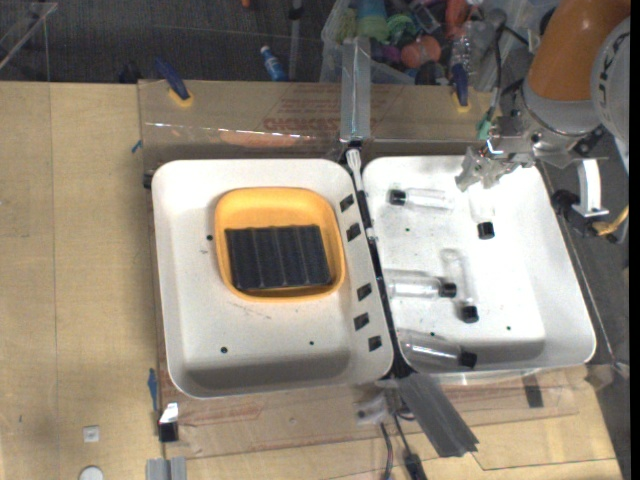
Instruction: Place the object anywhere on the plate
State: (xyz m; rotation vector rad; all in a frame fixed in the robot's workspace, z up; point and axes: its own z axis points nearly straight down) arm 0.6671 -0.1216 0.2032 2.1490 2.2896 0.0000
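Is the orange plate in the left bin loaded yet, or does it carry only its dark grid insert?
Not loaded. The orange plate carries just its dark ribbed insert; the clear tubes lie in the right bin.

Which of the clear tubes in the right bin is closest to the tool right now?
The clear tube lying at the far end of the right bin, just left of the tool. The other tubes lie in the bin's near half.

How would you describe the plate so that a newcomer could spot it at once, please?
Look at the left bin of the two white ones. In its middle lies the plate, orange and rounded-square, with a dark ribbed block on it. Nothing else there is orange.
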